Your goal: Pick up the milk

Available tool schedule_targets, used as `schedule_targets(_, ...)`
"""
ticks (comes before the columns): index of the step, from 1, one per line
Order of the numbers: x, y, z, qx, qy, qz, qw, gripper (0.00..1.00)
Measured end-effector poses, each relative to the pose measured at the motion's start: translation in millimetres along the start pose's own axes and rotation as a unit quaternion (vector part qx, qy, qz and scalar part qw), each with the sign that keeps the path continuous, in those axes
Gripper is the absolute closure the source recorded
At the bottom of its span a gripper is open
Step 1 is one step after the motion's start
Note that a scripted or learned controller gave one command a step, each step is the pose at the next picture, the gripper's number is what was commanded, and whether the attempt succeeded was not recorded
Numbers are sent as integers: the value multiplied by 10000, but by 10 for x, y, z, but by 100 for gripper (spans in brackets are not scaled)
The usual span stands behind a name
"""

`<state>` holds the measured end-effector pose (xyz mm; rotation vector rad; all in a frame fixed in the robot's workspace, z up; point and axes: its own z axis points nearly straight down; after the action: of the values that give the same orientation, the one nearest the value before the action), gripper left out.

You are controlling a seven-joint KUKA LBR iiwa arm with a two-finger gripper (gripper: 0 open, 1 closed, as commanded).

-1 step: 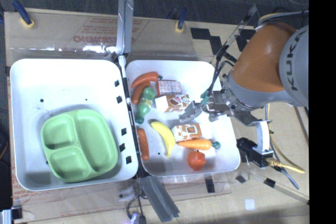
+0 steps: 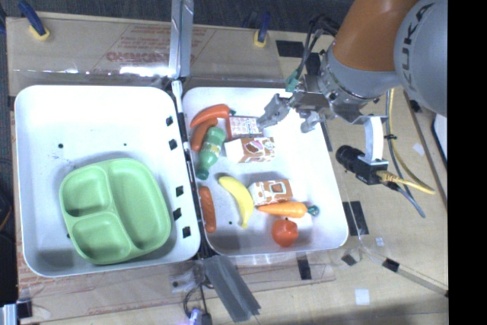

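Tomato [image 2: 285, 232]: red and round, at the near edge of the right bin [image 2: 323, 186], just below the carrot.
Carrot [image 2: 283, 209]: orange, lying crosswise with its green tip to the right, against the lower carton.
Lower carton [image 2: 270, 191]: small brown-and-white box, touching the carrot along its near side.
Banana [image 2: 238, 199]: yellow, curved, left of that carton.
Sausage [image 2: 207, 208]: reddish, lying lengthwise along the bin's left wall.
Milk [image 2: 256, 149]: a small carton with brown and white print (which of the cartons is the milk cannot be told for certain), lying in the upper middle of the right bin, apart from the gripper.
Upper carton [image 2: 243, 125]: red-and-white box just above it, beside two orange-red sausages [image 2: 207, 118] and a green bottle [image 2: 211, 148].
Gripper [image 2: 291, 116]: hanging over the upper right of the right bin, fingers spread apart, nothing between them.
Arm [image 2: 380, 27]: grey with an orange band, reaching in from the right.
Left bin [image 2: 46, 118]: holds a green divided tray [image 2: 114, 209] toward its near side.
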<state>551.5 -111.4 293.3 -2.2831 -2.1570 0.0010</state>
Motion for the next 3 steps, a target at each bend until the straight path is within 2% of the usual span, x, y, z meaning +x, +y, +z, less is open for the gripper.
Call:
schedule_targets(1,52,68,1230,19,3,-1268,9919,0)
schedule_targets(2,124,-2,1458,11,5,-1829,9831,0)
schedule_targets(3,-667,370,1859,-140,-24,-759,9970,0)
